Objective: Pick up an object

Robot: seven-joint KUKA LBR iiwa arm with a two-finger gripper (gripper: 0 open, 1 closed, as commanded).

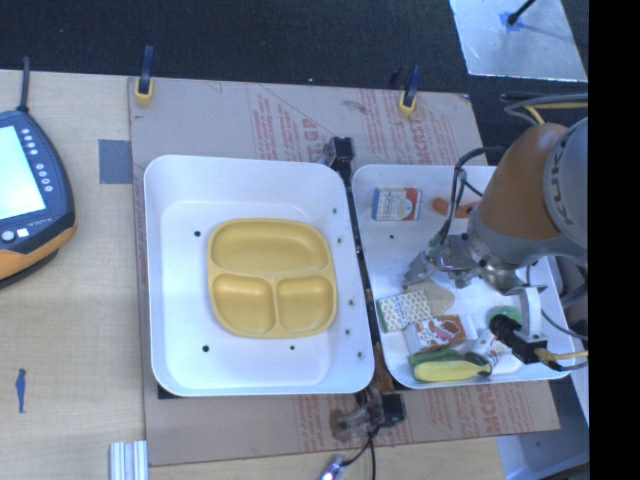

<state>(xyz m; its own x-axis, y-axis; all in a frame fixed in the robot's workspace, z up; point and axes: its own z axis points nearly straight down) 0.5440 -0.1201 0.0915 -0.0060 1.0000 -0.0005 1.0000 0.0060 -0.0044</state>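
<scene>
The arm enters from 3 o'clock and hangs over the right bin point(372, 183). The gripper point(432, 265) sits low above the clutter at that bin's centre, its metal parts pointing toward 9 o'clock. Whether it is open or closed cannot be told from this view, and no object is seen held.

**Step in hand.** Judged from the pose, this is the approach or descent onto a candidate object; a lift has not begun.

**Candidate objects, right bin.**
- Small blue-and-white carton point(395, 204), boxy and flat-faced, at 12 o'clock, well apart from the gripper.
- Patterned flat card point(404, 309), thin and rectangular, just beside the gripper at 7 o'clock.
- Yellow banana-shaped item point(447, 370), smooth and rounded, at the 6 o'clock rim.
- Green rounded piece point(503, 320) at 4 o'clock.

**Left bin** point(160, 268). Contains a yellow divided plate point(271, 274), smooth moulded plastic with three compartments.

**Next move.** The gripper likely needs to settle on one item and close squarely. The thin card offers little edge; the carton or rounded items probably give better purchase.

The bins rest on a cardboard sheet point(280, 118) clamped to the wooden tabletop point(70, 348).
</scene>
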